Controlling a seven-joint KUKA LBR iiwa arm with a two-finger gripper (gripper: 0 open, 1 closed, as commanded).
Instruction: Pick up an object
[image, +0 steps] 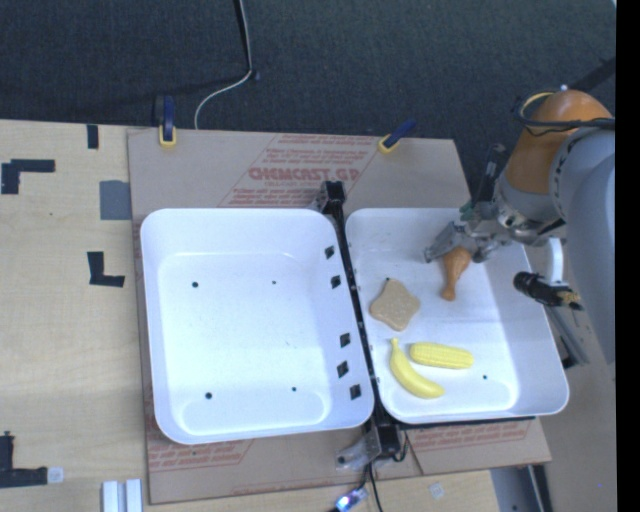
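In the right bin (520, 395) lie a tan bread slice (395, 304), a yellow banana (411, 371) and a yellow corn cob (441, 355). An orange cone-shaped toy (454, 271) hangs point down near the bin's far right side. My gripper (458, 247) reaches in from the right and is shut on the toy's wide top end, one grey finger on each side. The toy's tip is at or just above the bin floor; I cannot tell which.
The left bin (160, 300) stands beside the right one, with a black divider strip (345, 300) between them. Both rest on a cardboard sheet (290, 170) clamped to the wooden bench. The grey arm with its orange band (545, 150) fills the right edge.
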